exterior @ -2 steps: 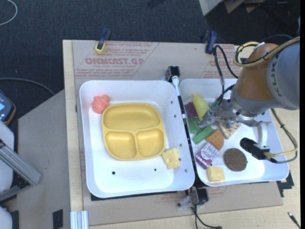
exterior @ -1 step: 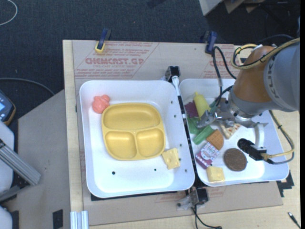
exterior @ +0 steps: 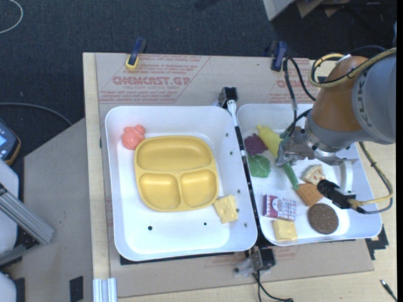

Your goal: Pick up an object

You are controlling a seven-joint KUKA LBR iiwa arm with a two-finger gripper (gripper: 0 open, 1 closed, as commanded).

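Observation:
My gripper [exterior: 287, 154] hangs low over the right bin [exterior: 368, 231], reaching in from the right under the orange-banded wrist. It sits just right of a yellow toy [exterior: 268, 137], a purple toy [exterior: 254, 145] and a green toy [exterior: 259, 165]. A thin green stick [exterior: 291, 176] runs down from right under the gripper. Whether anything is in its grasp cannot be made out. Further toward the front lie a tan cracker [exterior: 308, 193], a brown round cookie [exterior: 323, 219], a small printed packet [exterior: 279, 207] and a yellow block [exterior: 285, 231].
The left bin [exterior: 116, 187] holds a yellow divided plate [exterior: 177, 172], a pink-orange toy [exterior: 132, 136] at its back left and a yellow cheese wedge [exterior: 226, 209] by its front right. A black cable connector [exterior: 334, 194] hangs over the right bin.

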